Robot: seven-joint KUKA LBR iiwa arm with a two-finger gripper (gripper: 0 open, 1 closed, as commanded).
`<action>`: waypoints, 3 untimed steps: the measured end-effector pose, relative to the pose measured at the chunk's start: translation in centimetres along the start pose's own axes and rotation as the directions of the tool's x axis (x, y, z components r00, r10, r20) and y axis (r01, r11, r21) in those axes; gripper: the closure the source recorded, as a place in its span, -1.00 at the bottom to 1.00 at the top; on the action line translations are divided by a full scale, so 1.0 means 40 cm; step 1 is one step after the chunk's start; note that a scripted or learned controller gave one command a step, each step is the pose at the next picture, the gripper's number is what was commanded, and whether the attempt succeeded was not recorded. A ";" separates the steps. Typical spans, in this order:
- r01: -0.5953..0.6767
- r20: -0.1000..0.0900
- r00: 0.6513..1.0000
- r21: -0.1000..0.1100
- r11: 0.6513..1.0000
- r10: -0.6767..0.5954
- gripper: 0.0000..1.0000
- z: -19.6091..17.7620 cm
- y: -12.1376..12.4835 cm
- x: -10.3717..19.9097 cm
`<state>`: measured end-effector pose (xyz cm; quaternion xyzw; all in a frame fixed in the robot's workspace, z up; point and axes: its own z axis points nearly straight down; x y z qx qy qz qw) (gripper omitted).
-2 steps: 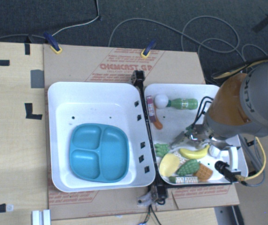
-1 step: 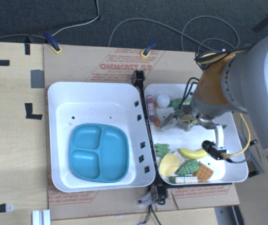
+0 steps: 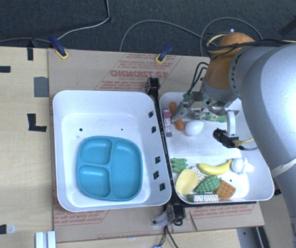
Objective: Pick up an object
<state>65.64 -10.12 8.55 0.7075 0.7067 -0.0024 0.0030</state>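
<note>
The white egg [image 3: 194, 128] sits at 12 o'clock in the right bin [image 3: 256, 189], just under my hand [image 3: 192, 112]. I can't tell its grip state. I'd descend straight, centred, avoiding the carrot [image 3: 179, 124] at 9.

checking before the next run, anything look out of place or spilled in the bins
Nothing stands out. The blue divided plate lies flat in the left bin; the toy food, including the banana, sits inside the right bin, with none spilled onto the bench.

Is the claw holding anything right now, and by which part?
It cannot be told: the claw sits low over a white egg-shaped object in the right white bin, with any grip unclear.
</note>
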 end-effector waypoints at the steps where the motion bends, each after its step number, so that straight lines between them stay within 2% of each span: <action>1: -0.002 -0.004 1.000 0.015 1.000 0.002 -1.00 0.002 0.023 -0.003; 2: 0.000 -0.001 1.000 0.014 1.000 0.000 1.00 -0.021 0.023 -0.003; 3: 0.004 -0.008 1.000 0.000 1.000 -0.004 1.00 -0.250 -0.111 0.184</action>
